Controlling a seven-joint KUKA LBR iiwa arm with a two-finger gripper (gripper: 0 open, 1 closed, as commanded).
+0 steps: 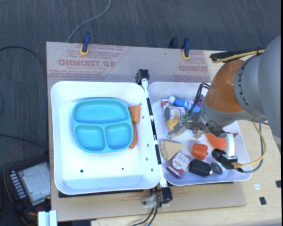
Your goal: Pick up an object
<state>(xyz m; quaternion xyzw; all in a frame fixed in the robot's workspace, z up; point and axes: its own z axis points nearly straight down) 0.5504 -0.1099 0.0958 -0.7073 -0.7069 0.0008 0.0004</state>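
Observation:
The right bin (156, 140) holds a pile of small objects. My gripper (188, 122) hangs low over the middle of this bin, under the grey wrist and orange band (226, 91). Just left of it lies a yellow piece (172, 124), and a blue and white item (179, 101) sits behind it. In front of the gripper are a tan wedge (171, 148), an orange block (199, 150), a red and white packet (180, 163) and a black object (199, 167). An orange-red piece (215, 140) lies to its right. The arm hides part of the bin's right side.
The left bin (61, 164) carries a blue divided plate (103, 125), with an orange block (134, 113) and an orange stick (133, 138) at the plate's right edge. Blue clamps (87, 40) (186, 48) hold the board at the back. A black bracket (142, 74) sits between the bins.

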